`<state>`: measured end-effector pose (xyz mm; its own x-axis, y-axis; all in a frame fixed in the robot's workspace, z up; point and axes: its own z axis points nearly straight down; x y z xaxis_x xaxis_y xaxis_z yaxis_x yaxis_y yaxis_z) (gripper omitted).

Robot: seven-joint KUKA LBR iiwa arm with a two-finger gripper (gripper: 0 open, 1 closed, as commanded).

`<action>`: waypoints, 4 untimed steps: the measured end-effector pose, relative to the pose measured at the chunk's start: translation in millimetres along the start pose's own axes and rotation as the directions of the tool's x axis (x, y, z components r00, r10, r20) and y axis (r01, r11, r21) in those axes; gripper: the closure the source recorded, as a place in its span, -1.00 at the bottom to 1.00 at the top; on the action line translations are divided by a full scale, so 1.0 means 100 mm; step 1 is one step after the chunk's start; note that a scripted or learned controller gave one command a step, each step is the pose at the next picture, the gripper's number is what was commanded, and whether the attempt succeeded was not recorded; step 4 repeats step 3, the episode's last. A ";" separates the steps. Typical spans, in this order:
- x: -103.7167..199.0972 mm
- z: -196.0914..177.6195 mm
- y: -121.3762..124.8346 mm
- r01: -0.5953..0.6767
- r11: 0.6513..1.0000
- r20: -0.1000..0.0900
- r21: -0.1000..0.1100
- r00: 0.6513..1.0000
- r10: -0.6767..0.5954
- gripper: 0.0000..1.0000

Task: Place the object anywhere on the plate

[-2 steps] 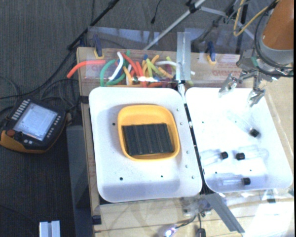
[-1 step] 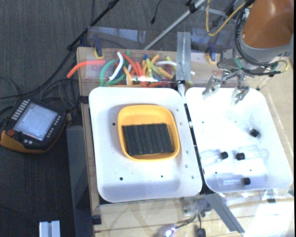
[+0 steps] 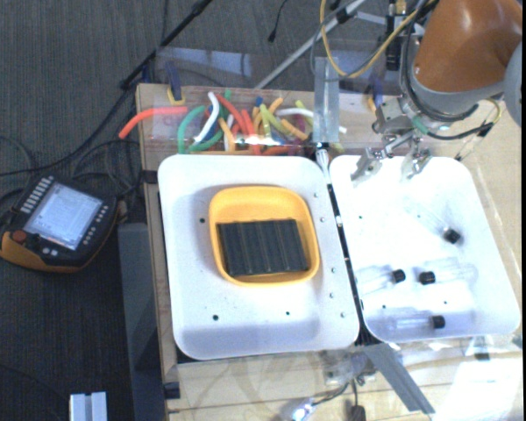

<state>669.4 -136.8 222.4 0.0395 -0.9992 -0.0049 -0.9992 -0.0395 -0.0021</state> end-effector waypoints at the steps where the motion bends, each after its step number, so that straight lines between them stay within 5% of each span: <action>1: -0.05 -0.05 0.00 -0.023 1.000 0.002 0.002 1.000 0.023 -1.00; 2: -0.34 -0.27 0.12 0.074 0.997 -0.001 -0.001 0.997 -0.074 -1.00; 4: -0.47 -0.37 -0.02 0.031 1.000 0.002 0.002 1.000 -0.031 -1.00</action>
